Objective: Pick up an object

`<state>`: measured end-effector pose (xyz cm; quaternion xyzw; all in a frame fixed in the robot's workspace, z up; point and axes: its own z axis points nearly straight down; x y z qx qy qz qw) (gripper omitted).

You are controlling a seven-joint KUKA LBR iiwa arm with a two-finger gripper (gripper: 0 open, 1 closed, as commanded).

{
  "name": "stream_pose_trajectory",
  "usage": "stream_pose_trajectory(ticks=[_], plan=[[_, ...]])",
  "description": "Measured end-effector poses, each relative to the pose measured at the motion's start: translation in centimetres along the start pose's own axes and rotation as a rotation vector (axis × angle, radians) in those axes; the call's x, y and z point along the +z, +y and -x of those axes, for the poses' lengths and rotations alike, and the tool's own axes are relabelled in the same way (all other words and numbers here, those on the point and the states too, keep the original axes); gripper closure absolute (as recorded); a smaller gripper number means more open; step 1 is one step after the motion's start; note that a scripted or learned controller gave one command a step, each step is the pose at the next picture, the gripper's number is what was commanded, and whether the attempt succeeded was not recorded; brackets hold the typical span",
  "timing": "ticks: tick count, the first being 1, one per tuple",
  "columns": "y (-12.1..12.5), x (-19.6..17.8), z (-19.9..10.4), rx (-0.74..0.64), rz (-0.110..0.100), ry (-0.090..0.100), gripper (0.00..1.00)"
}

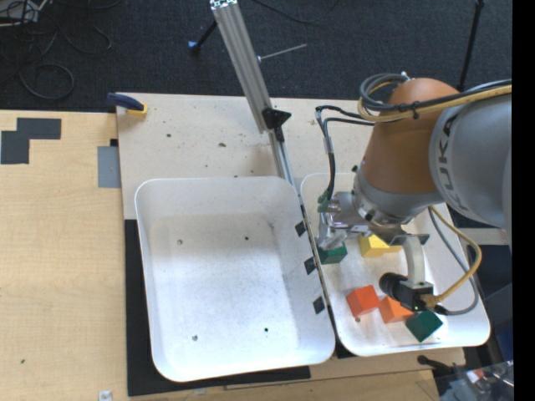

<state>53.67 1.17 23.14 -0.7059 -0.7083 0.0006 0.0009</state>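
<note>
Right bin (468, 328) holds coloured blocks (362, 300); fingers (333, 242), state unclear, over green block (333, 255).

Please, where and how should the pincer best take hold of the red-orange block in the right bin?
Probably from straight above, closing on two opposite flat sides of the red-orange block. It lies flat on the floor of the right bin, with open floor to its left. An orange block sits close on its right, so closing along the other pair of faces seems safer.

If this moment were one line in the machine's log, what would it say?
arm: over right bin | pincer: low, at green block | hold: unclear | also there: yellow, two orange, green
</note>
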Motion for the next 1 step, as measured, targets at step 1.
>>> stream_pose_trajectory(ticks=[1], plan=[[-0.79, 1.12, -5.01, -0.001, -0.003, 0.002, 1.00]])
